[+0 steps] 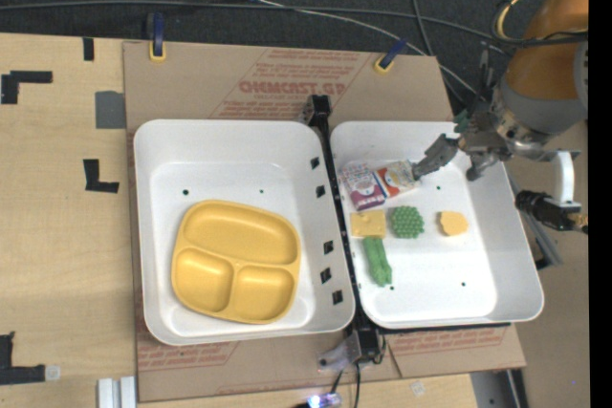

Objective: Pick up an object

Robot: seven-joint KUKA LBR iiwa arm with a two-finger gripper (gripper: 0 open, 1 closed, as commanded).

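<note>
Wooden bench w/ a cardboard sheet [287,86] under two white bins; black cables run across the dark floor behind.

Gripper [448,158] sits over the upper part of the right bin [497,291], arm coming in from the right w/ the orange band above the wrist. Two fingers look spread apart, one angled down-left toward the packets, the other nearer the wrist; nothing between them.

Just off the lower-left fingertip: a red/white packet [395,177], touching or almost touching the tip, can't tell which. Beyond it, further left, a purple/white packet [361,183]. Below the gripper: green bumpy ball [407,222], w/ a yellow block [368,225] on its far side and an orange-yellow piece [453,224] almost straight below. Furthest down-left, a green pickle-like item [378,261]. Well away to the left, a yellow divided plate [235,260] in the left bin [153,148].

Judgement: approach phase, no grasp yet. Nearest candidate is the red/white packet, but it lies flat, so hard to pinch. To do it well: centre the fingers astride one object, descend straight, close only when low. The orange-yellow piece stands apart from its neighbours, prob. the cleaner pick.
</note>
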